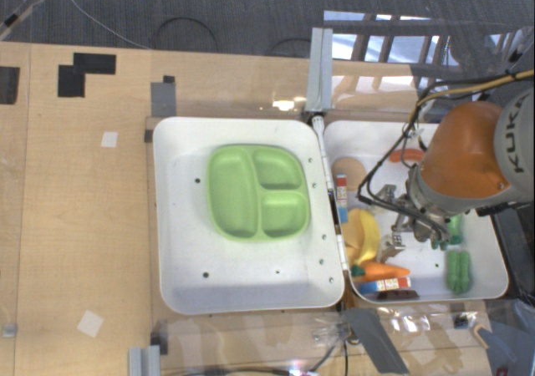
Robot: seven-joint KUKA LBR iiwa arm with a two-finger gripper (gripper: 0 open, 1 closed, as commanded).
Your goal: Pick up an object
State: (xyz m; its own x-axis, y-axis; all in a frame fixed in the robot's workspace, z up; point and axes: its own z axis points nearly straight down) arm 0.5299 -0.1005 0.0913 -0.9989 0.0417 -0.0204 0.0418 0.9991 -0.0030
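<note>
The two-finger gripper (399, 236) hangs low in the right white bin (493, 282), just beside the yellow banana-shaped toy (361, 232); finger state, can't tell. Probably best it centres over the banana before squeezing, clear of the orange carrot-like piece (386, 269).

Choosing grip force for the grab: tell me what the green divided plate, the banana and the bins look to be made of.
Green divided plate: likely moulded plastic, matte, with even colour and soft rounded compartment edges.
Banana: probably a plastic toy, given its uniform yellow and slight sheen, though this cannot be confirmed.
Bins: white rigid plastic by the look, smooth and faintly glossy, with rounded corners.
</note>
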